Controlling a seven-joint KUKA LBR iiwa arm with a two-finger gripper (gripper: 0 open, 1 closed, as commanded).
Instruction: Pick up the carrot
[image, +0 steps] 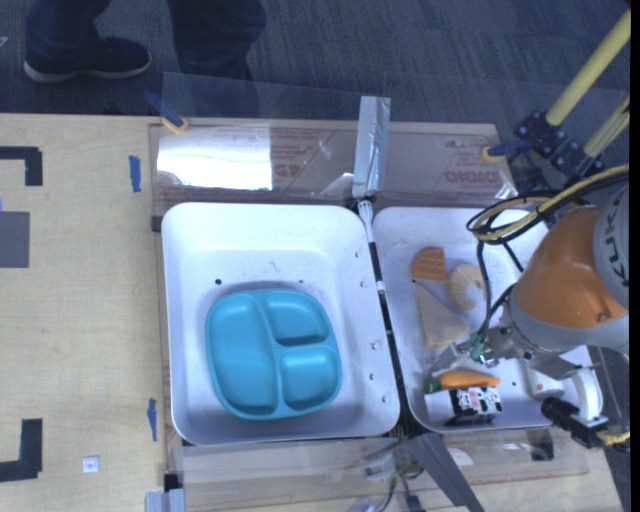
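lower straight onto the small orange carrot in the right white bin, two-finger gripper state impossible to tell, avoiding the black-and-white packet just below.

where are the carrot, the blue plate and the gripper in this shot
carrot (466, 379): camera view, middle of its orange body
blue plate (240, 355): camera view, floor of its large left compartment
gripper (476, 352): camera view, its tip above the carrot
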